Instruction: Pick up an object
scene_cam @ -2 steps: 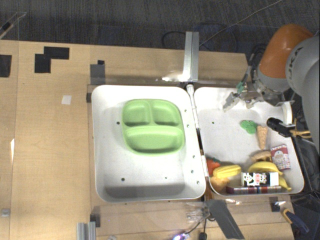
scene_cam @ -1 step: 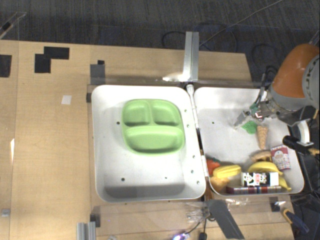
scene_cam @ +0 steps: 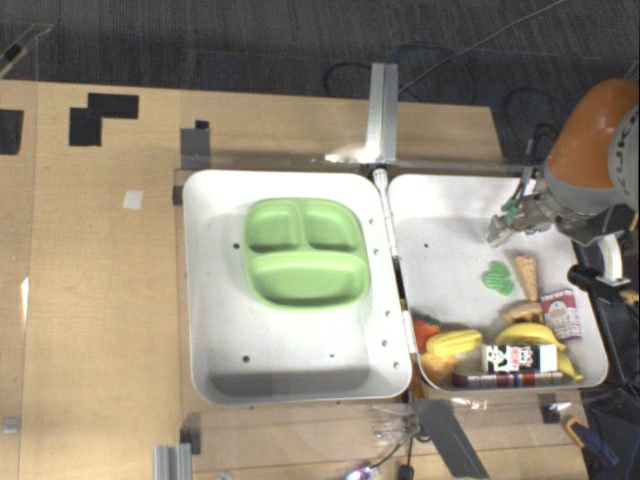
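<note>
My gripper (scene_cam: 511, 222) hangs over the upper right part of the right bin (scene_cam: 440, 218), just above its bare white floor. A small green leafy toy (scene_cam: 498, 278) lies a little below it, apart from it. Next to that toy is a tan cone (scene_cam: 526, 276). Along the bin's near edge lie a banana (scene_cam: 532, 335), a black-and-white carton (scene_cam: 520, 358), a yellow piece (scene_cam: 452, 344), a red piece (scene_cam: 425, 325) and a pink box (scene_cam: 562, 316). A hint of green shows at the gripper, too small to tell what it is.
The left bin (scene_cam: 215, 298) holds a green divided plate (scene_cam: 304, 250) lying flat in its upper middle. A metal post (scene_cam: 384, 108) stands behind the rim where the two bins meet. The arm's orange band (scene_cam: 592, 133) is at the right, above the right bin's far corner.
</note>
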Controlling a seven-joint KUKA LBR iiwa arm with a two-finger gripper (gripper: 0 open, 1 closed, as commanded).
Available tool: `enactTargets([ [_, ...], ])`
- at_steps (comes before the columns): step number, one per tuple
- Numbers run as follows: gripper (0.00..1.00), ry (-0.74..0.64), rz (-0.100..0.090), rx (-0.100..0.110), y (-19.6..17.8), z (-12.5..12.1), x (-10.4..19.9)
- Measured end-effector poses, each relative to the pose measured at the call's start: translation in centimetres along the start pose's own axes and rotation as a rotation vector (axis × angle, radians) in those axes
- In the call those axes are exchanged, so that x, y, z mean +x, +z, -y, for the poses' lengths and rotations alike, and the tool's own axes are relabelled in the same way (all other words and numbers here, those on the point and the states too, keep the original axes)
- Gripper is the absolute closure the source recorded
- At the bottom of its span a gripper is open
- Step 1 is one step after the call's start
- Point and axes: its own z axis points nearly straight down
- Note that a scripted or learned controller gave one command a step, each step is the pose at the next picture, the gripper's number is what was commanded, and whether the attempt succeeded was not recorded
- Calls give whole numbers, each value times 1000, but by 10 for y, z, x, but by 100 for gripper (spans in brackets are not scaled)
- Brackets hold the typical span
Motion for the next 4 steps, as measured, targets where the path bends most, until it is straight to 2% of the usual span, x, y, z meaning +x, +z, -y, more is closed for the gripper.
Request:
enactTargets([
  [1, 100, 133, -3, 13, 17, -58, 35],
  [2, 0, 133, -2, 13, 17, -57, 34],
  [3, 0, 2, -1, 11, -35, -43, -33],
  [4, 0, -22, -5, 17, 11, 10, -19],
])
